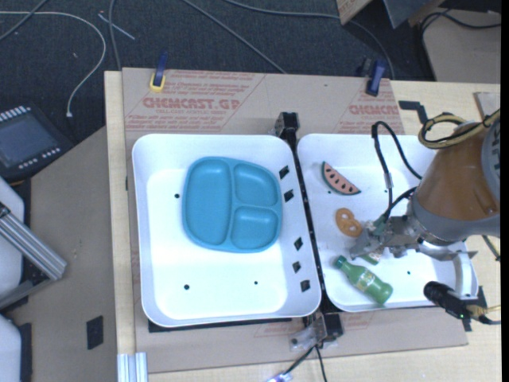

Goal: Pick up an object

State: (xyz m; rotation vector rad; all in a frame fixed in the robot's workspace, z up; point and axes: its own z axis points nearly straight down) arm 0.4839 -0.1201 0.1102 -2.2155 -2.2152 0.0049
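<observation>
Arm (465, 189) cut off at right edge — pincer (372, 243) blurred

There are two white bins (159, 237), side by side. The left bin holds one blue plate (232, 204) with three compartments. In the right bin lie three objects: one watermelon slice (340, 178), one pretzel (347, 222) and one green bottle (364, 279). One arm (457, 193) with one gripper (372, 245) reaches in.
</observation>
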